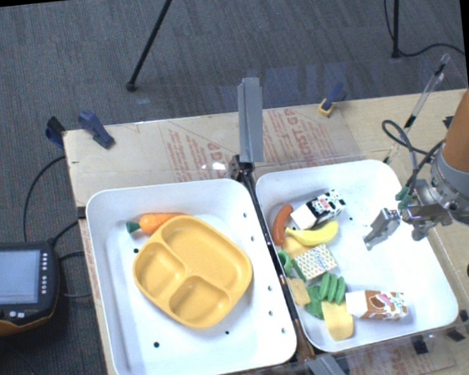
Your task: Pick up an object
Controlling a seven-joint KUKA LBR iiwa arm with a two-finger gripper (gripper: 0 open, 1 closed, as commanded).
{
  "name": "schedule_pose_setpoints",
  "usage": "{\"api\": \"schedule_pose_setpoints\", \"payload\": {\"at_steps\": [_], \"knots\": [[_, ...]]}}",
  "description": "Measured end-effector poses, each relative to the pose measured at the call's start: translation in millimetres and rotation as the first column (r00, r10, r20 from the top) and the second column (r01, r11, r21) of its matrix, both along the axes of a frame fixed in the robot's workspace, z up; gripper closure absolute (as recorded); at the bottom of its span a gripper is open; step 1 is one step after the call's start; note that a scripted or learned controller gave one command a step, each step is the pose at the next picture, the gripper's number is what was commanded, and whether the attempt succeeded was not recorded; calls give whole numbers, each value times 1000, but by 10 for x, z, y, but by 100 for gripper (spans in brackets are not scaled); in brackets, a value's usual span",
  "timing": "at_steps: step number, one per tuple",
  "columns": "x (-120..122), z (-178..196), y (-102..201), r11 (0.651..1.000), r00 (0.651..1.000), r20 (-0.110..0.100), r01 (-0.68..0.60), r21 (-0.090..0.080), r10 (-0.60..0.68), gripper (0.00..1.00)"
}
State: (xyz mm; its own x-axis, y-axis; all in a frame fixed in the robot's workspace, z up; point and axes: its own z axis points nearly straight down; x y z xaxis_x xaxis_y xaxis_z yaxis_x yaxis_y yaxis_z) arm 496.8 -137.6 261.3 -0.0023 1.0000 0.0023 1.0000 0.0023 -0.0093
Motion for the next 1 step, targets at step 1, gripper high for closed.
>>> {"api": "schedule_pose_setpoints", "payload": {"at_steps": [1], "knots": [[58,-1053,507,1000,1000,-8,-18,2,18,0]]}}
